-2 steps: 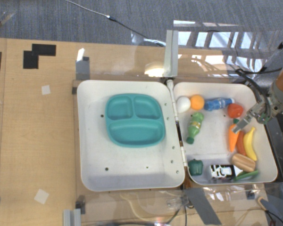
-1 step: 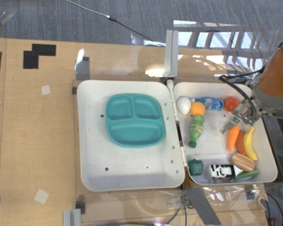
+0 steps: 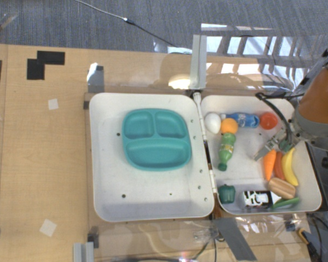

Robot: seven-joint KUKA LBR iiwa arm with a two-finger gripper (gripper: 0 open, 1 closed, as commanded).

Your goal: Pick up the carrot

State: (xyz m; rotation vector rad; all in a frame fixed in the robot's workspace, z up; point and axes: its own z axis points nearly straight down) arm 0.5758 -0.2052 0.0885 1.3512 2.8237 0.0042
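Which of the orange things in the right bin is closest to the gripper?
The long tapered orange carrot, lying beside the yellow banana. The gripper hangs right over its top end, while the round orange fruit sits farther left by the white egg.

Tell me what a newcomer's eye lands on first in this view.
First, the teal divided plate lying alone in the left bin. Next, the bright clutter of toy food in the right bin, where the gripper hangs just above the top end of the carrot, with a banana beside it.
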